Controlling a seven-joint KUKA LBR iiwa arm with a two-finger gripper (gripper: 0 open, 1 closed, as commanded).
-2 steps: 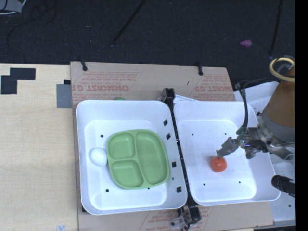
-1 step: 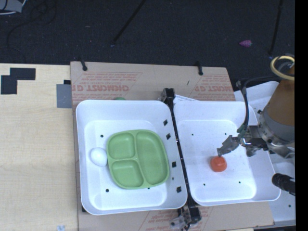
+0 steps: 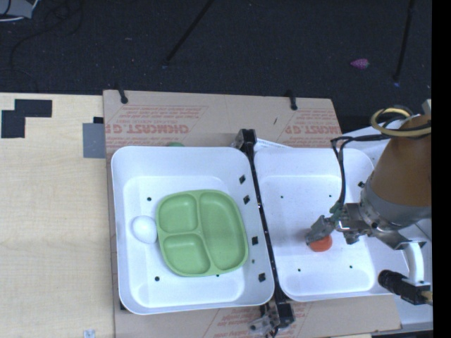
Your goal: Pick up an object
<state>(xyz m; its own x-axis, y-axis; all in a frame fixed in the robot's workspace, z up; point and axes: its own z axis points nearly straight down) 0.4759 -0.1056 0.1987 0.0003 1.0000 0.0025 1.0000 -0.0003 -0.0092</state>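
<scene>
A small orange-red object [image 3: 320, 243] lies on the floor of the right bin [image 3: 296, 189], toward its right side. My gripper [image 3: 325, 227] hangs directly over it, reaching in from the right, with the grey arm and its orange band [image 3: 405, 164] above. The fingers sit just above and around the object's top, and it still looks to rest on the bin floor. In the left bin [image 3: 134, 167] lies a green divided plate [image 3: 201, 232] with three compartments. A white ball [image 3: 144, 229] rests against the plate's left edge.
A black divider clip strip [image 3: 255, 217] runs between the two bins. Cardboard [image 3: 218, 122] lies under both bins. Cables [image 3: 342, 167] loop off the arm over the right bin's far right corner. A wooden bench top [image 3: 49, 217] spreads to the left.
</scene>
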